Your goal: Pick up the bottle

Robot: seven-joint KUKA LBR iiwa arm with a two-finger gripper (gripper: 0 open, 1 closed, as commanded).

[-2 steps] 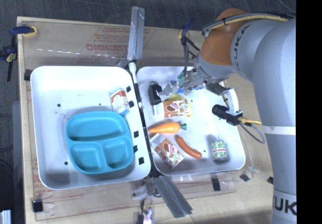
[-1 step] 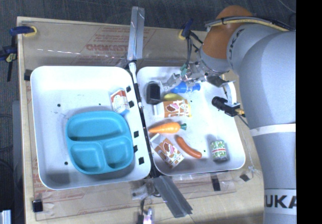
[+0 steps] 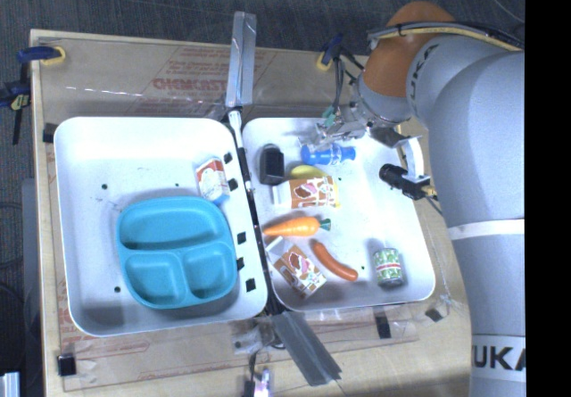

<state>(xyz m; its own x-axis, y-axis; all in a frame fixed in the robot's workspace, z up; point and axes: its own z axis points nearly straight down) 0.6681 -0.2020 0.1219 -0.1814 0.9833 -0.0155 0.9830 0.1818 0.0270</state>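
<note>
Bottle: small clear plastic bottle with blue label (image 3: 326, 154) lies on its side in the back of the right white bin (image 3: 406, 235).
Gripper: two-finger gripper (image 3: 332, 126) hangs just above the bottle's back edge; cannot tell how the jaws stand.
Neighbours: black block (image 3: 271, 163) left of bottle; yellow banana (image 3: 307, 171) and printed carton (image 3: 313, 192) just in front.
Further front: orange carrot (image 3: 293, 227), sausage (image 3: 333, 261), green tin (image 3: 387, 266).
Left bin: blue sectioned tray (image 3: 176, 252).

arm (image 3: 486, 297): "UKA" | bench board (image 3: 192, 83): red print, perhaps "CHEMCAST"
</note>
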